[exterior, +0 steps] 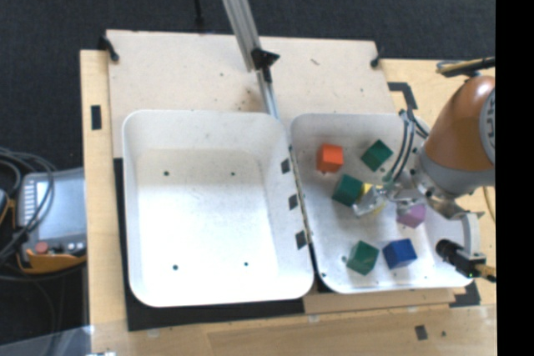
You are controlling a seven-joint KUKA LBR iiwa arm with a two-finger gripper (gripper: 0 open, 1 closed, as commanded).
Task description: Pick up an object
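Observation:
Several small blocks lie in the right bin point(334, 283). An orange block point(330, 157) and a green block point(377, 154) sit toward the back. A second green block point(347, 190) lies mid-bin with a small yellow piece point(368, 188) touching its right side. My gripper point(370, 202) is low in the bin, right beside that green block and the yellow piece. A purple block point(410, 216) lies just right of the gripper, partly under the wrist. A third green block point(363, 257) and a blue block point(400, 253) sit near the front.
The left bin point(133, 179) adjoins the right one along a shared middle wall. A slanted aluminium post point(238, 8) rises behind the bins. The arm's orange band point(459, 129) overhangs the right bin's right side. A pendant with cables point(46, 217) lies off the bench at left.

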